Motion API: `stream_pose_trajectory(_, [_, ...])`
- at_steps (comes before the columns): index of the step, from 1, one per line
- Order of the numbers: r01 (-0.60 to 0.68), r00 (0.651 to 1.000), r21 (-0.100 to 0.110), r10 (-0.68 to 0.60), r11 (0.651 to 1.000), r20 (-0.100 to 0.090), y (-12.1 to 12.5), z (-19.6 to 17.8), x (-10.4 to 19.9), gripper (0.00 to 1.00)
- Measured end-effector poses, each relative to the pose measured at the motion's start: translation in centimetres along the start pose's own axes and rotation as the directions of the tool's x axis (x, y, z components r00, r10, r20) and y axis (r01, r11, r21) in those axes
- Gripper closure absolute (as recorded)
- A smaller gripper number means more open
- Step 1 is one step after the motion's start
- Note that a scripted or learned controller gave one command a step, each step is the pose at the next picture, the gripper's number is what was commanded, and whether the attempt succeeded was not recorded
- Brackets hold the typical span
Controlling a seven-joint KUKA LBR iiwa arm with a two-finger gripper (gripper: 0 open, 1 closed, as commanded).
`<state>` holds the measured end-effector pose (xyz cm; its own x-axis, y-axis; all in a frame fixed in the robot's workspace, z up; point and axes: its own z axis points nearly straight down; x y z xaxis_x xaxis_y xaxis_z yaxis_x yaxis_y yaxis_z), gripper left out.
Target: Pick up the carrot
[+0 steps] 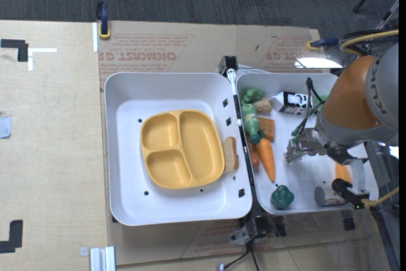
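Whether the jaws stand open or closed cannot be told from this angle, since the gripper [297, 150] is seen from above and its tips blur into a small metallic cluster over the floor of the right bin [304, 197].

Cardboard sheeting [165, 51] covers the bench under both bins. The arm [355, 101] enters from the right, its orange band bulging over the right bin's far side, with the grey wrist below it and the gripper pointing down toward the bin's middle.

The left bin [120, 155] holds a yellow divided plate [181, 149] with three compartments; a slice of bread [229, 154] lies against the plate's right edge.

In the right bin, the carrot [266, 158] lies along the left side, thick end up and tip pointing toward the near wall, just left of the gripper and apart from it. A thinner orange-red piece [254, 157] lies beside it on its left. Above the carrot sit a green bottle-like item [251, 120], a brown waffle-like square [268, 129] and a leafy green piece [254, 95]. A dark green round vegetable [282, 197] rests near the front wall. A black-and-white packet [293, 102] lies toward the back.
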<state>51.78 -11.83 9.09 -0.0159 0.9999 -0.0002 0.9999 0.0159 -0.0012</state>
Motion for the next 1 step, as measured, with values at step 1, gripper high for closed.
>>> stream_pose_trajectory(1, [-0.001,1.000,0.000,0.001,1.000,0.000,-0.01,-0.01,-0.05,0.00])
